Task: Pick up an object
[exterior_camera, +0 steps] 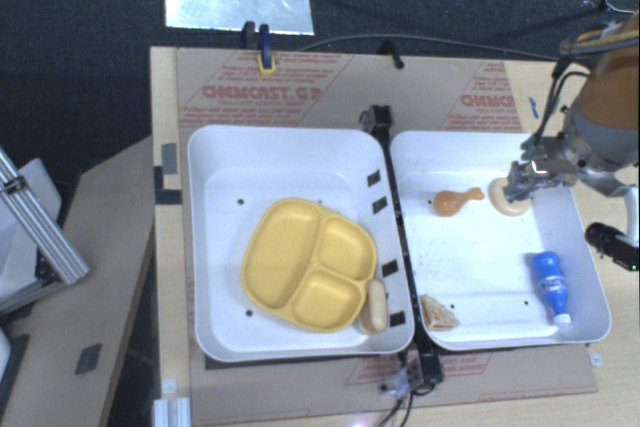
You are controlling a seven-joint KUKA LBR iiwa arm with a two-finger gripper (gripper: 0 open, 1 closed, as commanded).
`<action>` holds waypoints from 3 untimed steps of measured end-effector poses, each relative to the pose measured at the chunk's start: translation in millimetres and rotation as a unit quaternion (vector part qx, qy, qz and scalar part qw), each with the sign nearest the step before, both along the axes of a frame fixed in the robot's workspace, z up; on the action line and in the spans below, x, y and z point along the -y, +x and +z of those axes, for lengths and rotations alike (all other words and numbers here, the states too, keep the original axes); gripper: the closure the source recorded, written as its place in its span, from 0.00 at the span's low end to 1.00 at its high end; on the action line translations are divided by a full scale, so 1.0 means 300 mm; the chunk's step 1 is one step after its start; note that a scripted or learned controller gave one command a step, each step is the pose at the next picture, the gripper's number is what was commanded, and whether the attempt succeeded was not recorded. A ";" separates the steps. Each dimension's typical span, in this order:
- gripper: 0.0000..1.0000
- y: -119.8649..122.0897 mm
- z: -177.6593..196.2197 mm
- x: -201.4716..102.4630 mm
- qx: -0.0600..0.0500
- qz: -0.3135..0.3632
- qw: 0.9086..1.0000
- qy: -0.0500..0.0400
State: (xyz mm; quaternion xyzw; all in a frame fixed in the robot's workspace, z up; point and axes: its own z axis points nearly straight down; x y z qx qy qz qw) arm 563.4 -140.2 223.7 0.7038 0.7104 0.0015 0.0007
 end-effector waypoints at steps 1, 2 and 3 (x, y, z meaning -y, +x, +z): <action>1.00 -0.014 0.022 -0.166 -0.001 0.000 1.000 0.000; 1.00 -0.059 0.024 -0.371 -0.001 0.000 1.000 0.000; 1.00 -0.126 -0.006 -0.566 -0.002 0.001 1.000 0.001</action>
